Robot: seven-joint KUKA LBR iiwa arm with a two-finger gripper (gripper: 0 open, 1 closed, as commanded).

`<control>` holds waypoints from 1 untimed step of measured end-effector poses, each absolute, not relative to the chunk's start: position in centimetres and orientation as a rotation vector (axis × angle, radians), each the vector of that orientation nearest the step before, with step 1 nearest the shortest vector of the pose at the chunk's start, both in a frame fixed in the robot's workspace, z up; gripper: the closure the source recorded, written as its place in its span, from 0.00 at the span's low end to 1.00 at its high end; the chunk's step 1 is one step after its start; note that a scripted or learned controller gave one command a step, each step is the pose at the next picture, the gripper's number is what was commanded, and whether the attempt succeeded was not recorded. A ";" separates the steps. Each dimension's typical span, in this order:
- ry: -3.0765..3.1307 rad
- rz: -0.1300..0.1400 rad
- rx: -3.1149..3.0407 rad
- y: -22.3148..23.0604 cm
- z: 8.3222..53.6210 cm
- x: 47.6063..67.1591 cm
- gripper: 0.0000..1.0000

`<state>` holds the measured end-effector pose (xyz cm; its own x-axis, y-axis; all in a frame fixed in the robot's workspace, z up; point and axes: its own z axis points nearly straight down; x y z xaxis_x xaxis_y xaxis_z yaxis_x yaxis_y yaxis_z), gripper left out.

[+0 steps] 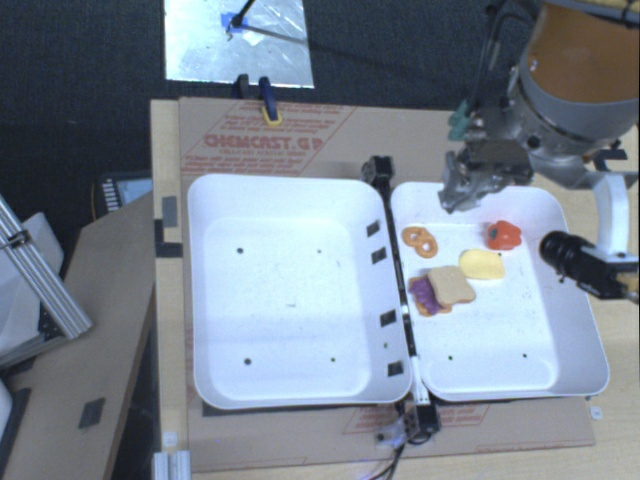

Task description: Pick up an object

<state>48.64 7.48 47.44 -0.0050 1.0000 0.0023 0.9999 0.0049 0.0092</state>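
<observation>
The right bin (520, 368) holds four small toy foods in its upper half: an orange pretzel (420, 240), a red pepper (504, 234), a yellow piece (482, 264) and a slice of bread on a purple piece (446, 289). My gripper (462, 194) hangs over the bin's top left corner, just above and right of the pretzel, with nothing visibly in it. Its fingertips merge into one dark shape from this angle.
The left bin (290, 288) lies beside the right one, with black clips (380, 258) along the divider between them. A black cylinder (565, 253) juts in over the right bin's right rim. A shiny metal sheet (238, 28) lies beyond the bench.
</observation>
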 end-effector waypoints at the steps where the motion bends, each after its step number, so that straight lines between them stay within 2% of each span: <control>1: 2.230 0.009 2.210 12.5 50.6 48.7 1.00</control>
